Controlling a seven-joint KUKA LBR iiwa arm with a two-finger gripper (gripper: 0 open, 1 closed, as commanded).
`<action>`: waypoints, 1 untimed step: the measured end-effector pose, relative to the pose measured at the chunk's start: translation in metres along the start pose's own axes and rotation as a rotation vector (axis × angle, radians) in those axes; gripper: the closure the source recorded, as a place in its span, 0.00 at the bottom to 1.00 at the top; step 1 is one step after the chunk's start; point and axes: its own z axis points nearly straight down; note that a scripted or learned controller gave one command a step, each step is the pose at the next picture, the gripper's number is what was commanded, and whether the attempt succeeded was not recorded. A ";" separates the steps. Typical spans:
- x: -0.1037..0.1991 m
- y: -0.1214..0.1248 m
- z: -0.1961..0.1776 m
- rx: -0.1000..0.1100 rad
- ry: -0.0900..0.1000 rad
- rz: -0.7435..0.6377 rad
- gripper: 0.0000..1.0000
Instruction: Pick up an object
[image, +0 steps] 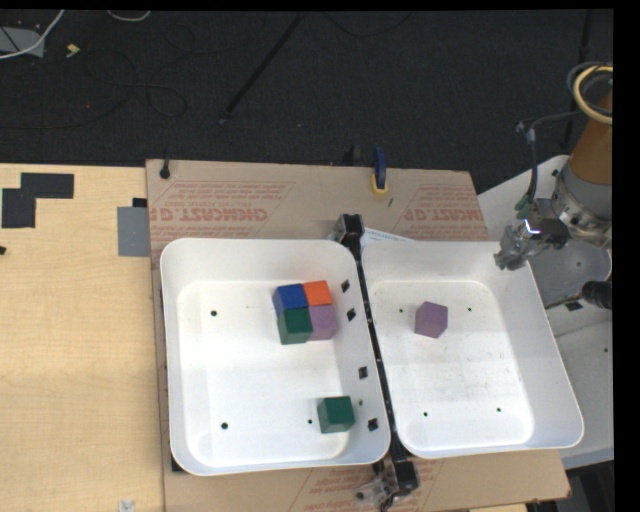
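Note:
A purple block (431, 320) lies alone in the right bin (520, 420), toward its upper left. In the left bin (195, 400) a blue block (290, 296), an orange block (318, 292), a dark green block (294, 326) and a pale purple block (323, 321) sit pressed together in a square. Another green block (336, 413) rests near that bin's lower right corner. The arm's wrist (585, 190) hangs at the right edge, and my gripper (513, 249) sits over the right bin's upper right rim, well away from every block.
A black divider strip (362, 340) runs between the two bins. Both bins sit on a cardboard sheet (260, 205) with a blue clamp (379, 170) at its back edge. Wooden bench top (70, 350) extends to the left.

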 end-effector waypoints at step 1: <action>0.001 0.006 0.005 -0.003 -0.001 -0.004 1.00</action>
